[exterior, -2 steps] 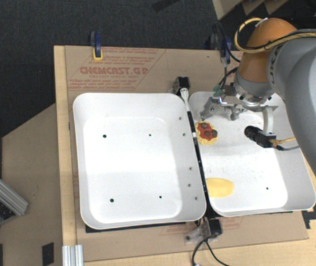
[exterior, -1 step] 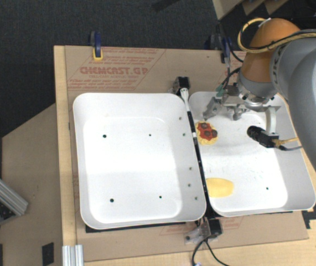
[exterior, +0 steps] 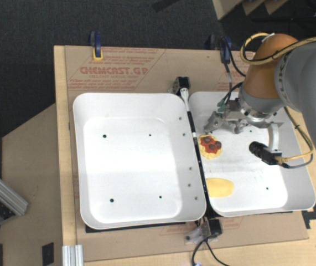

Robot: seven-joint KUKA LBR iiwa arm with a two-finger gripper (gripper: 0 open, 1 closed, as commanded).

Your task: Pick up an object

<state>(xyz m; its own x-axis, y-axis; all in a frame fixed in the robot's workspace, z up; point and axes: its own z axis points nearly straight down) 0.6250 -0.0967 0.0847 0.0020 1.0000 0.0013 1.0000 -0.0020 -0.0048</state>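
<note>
Two shallow white bins sit side by side on the desk [exterior: 146, 60], whose brown top carries faded red lettering along its far edge. The left bin [exterior: 86, 165] has a white floor marked by four small dark dots. The right bin [exterior: 290, 198] holds both loose things. A small red-and-yellow object [exterior: 210, 146] lies close against the bin's left wall, about midway along it. A pale yellow oval object [exterior: 219, 187] lies nearer the camera, also close to that wall. The two are apart, the oval just below the red-and-yellow one in the view. The grey arm [exterior: 312, 76] reaches in from the right, its orange band [exterior: 265, 65] above the far half of the right bin, and the wrist points down into that bin. The hand [exterior: 224, 121] hangs over the bin's far left part, just beyond the red-and-yellow object and slightly to its right. Whether it touches that object cannot be told from this angle. Whether the hand is open or closed cannot be told either, since the wrist hides most of it. Two blue clamps grip the desk's far edge, one clamp [exterior: 96, 42] beyond the left bin and a second clamp [exterior: 224, 47] beyond the right bin. A small black fitting [exterior: 181, 85] sits at the far end of the seam between the bins. Dark carpet [exterior: 36, 15] surrounds the desk.
</note>
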